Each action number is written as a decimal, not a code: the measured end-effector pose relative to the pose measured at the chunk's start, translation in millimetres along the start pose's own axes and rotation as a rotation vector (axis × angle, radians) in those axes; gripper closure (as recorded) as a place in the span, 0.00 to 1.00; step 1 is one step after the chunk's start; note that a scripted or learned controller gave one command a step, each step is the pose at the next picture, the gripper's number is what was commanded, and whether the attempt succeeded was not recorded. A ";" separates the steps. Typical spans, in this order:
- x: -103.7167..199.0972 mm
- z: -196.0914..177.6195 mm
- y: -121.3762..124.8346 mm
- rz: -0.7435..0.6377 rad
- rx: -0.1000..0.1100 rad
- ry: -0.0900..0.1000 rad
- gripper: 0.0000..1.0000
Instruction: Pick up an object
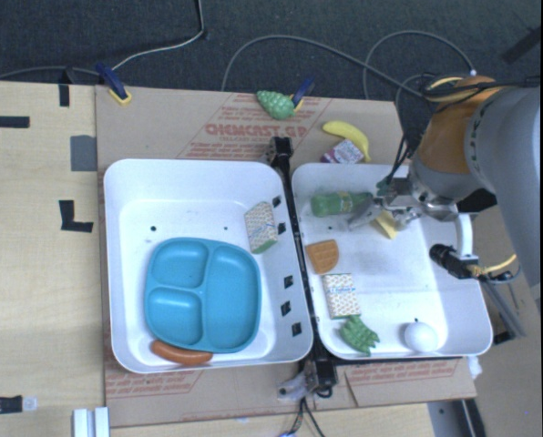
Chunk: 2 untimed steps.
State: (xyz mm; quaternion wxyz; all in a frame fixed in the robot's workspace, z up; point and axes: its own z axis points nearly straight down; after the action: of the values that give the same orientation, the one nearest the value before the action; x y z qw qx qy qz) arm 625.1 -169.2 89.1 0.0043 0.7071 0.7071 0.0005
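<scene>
Lying in the upper part of the right bin [454, 289], the green bottle [340, 205] is on its side, and a small yellow block [386, 226] sits just beside its right end. The tool [387, 208] is low over that spot, at the bottle's right end and just above the block; whether it is released or clenched cannot be told from this slant. Judging by its position, the reach-and-descend step is in hand, with nothing lifted yet. The next move calls for a firm closure on one item alone, then a straight lift. Lower in the same bin lie an orange wedge [322, 256], a patterned packet [342, 294], a green toy [359, 335] and a white ball [421, 336]. The left bin [126, 189] holds a blue divided plate [201, 294], a sausage [180, 353] and another packet [261, 226]. A banana [346, 136] rests on the bench [35, 244] beyond.
</scene>
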 end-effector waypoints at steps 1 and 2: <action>21.5 4.6 35.2 -0.006 0.048 -0.006 0.00; 4.1 4.3 26.2 -0.003 0.017 0.006 0.00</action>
State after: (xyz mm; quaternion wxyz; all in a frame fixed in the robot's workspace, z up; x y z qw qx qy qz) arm 651.4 -165.2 85.0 -0.0040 0.7059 0.7083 -0.0033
